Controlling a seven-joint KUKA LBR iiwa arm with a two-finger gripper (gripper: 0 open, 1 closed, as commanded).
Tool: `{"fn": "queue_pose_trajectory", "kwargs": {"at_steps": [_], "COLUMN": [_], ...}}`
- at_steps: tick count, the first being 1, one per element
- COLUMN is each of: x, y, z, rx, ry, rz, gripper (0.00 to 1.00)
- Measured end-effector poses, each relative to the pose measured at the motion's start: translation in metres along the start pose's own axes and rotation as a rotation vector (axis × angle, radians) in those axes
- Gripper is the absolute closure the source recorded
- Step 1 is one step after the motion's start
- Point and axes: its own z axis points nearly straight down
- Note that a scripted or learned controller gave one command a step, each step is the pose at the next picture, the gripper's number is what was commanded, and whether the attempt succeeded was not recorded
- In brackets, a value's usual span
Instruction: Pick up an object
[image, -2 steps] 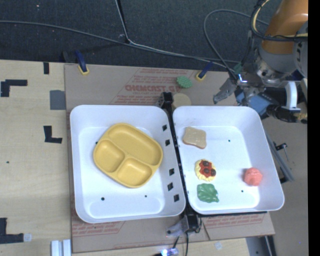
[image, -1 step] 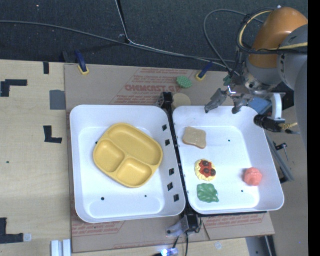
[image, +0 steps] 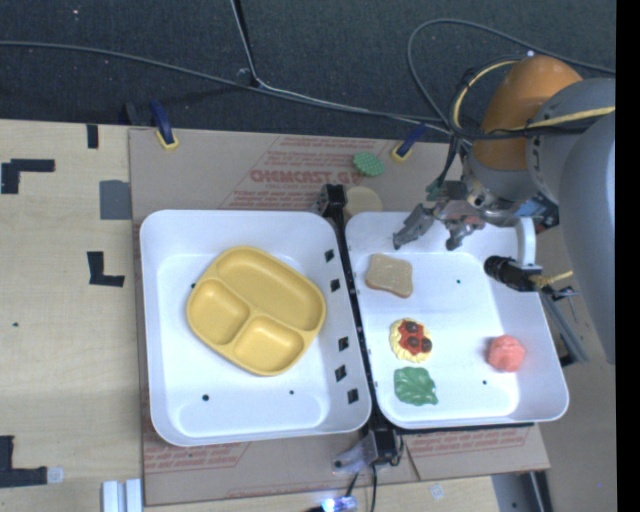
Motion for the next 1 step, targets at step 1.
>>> {"fn": "queue_pose_trajectory", "kwargs": {"at_steps": [1], "x": [0.0002], "y": [0.0013], "z": [0.0428], "rx": [-0.002], "ry": [-0.001], "rz": [-0.001], "gripper": [0.0]}}
